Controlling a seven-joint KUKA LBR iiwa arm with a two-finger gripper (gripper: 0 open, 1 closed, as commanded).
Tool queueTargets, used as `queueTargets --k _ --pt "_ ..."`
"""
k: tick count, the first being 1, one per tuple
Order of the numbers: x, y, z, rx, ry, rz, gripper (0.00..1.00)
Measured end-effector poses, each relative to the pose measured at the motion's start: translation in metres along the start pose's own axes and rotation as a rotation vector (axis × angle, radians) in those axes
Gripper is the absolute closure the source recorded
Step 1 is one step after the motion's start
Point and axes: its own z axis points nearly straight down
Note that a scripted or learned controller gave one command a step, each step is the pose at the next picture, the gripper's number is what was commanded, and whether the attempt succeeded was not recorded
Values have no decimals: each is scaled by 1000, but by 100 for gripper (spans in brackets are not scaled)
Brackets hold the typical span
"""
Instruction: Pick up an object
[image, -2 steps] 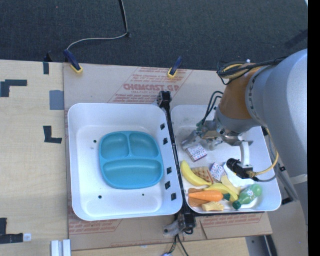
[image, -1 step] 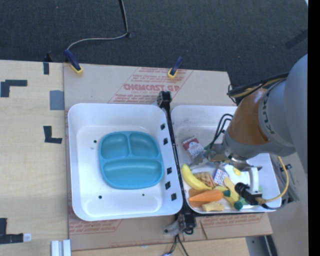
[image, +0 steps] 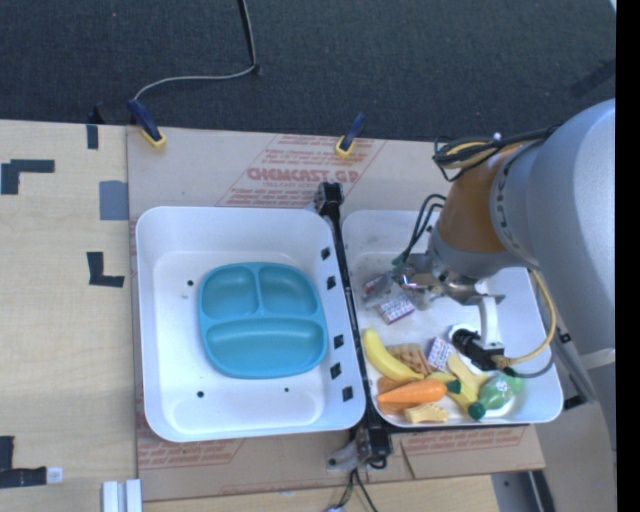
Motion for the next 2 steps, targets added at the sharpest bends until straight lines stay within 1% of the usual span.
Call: queueTargets --k 1,2 --pt "-7 -22 0 0 -1 0 0" --pt "-1 29 0 0 0 0 0"
